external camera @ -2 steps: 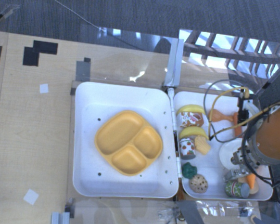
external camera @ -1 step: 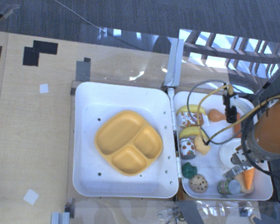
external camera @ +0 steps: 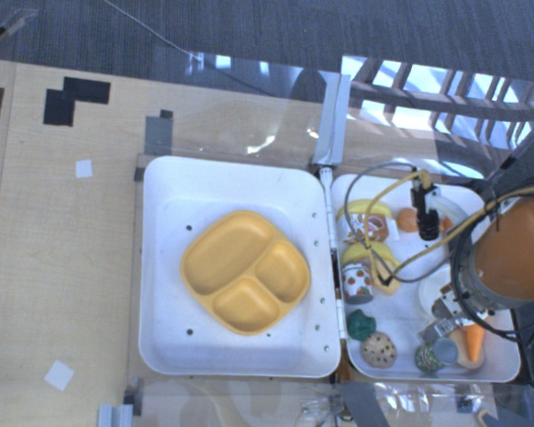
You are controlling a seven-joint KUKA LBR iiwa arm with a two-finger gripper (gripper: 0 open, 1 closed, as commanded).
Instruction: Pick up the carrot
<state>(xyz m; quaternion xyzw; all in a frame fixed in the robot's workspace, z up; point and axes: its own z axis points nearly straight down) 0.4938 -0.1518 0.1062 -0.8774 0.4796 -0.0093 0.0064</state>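
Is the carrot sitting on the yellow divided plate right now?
No, the carrot lies in the right bin near its lower right corner, while the yellow divided plate sits in the left bin.

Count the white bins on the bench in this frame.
2. The left bin holds a yellow divided plate. The right bin holds the small items, including the carrot, with the arm partly covering it.
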